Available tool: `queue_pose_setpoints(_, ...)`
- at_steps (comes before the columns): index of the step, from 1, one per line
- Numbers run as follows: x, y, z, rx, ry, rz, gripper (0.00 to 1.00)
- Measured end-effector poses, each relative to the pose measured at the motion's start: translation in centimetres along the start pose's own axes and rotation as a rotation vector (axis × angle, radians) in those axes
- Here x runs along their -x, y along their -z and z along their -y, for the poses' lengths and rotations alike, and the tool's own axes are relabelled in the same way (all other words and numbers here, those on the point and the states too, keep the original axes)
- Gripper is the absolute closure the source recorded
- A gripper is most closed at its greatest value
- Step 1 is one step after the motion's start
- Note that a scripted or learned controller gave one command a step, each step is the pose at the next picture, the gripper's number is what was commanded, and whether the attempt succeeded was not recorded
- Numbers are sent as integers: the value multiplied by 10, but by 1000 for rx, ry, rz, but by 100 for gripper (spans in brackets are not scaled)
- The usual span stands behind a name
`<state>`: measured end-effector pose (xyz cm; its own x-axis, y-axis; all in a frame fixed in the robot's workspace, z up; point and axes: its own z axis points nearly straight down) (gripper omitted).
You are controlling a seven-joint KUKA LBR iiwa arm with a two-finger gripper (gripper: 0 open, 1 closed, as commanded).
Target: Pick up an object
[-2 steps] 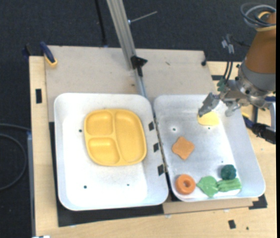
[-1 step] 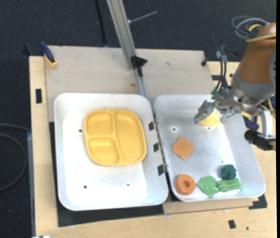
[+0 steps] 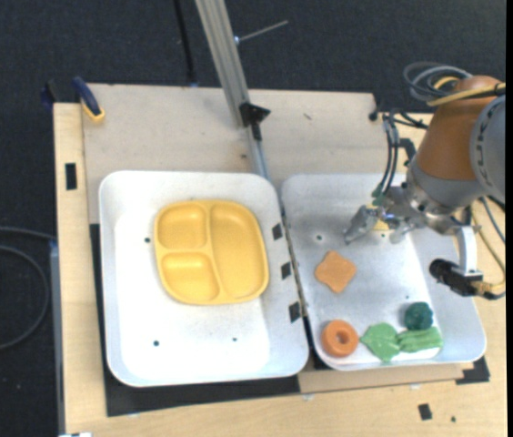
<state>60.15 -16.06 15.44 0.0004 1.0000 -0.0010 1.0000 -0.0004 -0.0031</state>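
Over the right white bin [image 3: 306, 244], the gripper [image 3: 379, 226] hangs spread and unladen, just beyond the flat orange foam-like square [image 3: 336, 271]. That square looks light and soft; its opposite edges seem the likeliest grip.

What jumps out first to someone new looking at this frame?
The yellow divided plate, sitting alone in the left bin, grabs the eye first. Next is the grey arm with its orange band entering from the right, its gripper open over the upper part of the right bin. Below it lie an orange wedge, an orange ring and green pieces along the near edge.
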Motion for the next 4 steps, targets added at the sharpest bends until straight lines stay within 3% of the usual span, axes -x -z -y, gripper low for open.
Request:
queue_pose_setpoints(1, 1, -51, -1, 7, -3, 0, 0)
queue_pose_setpoints(2, 2, -37, -2, 11, -5, 2, 100)
queue_pose_setpoints(4, 10, 60, 1, 9, -6, 1, 100)
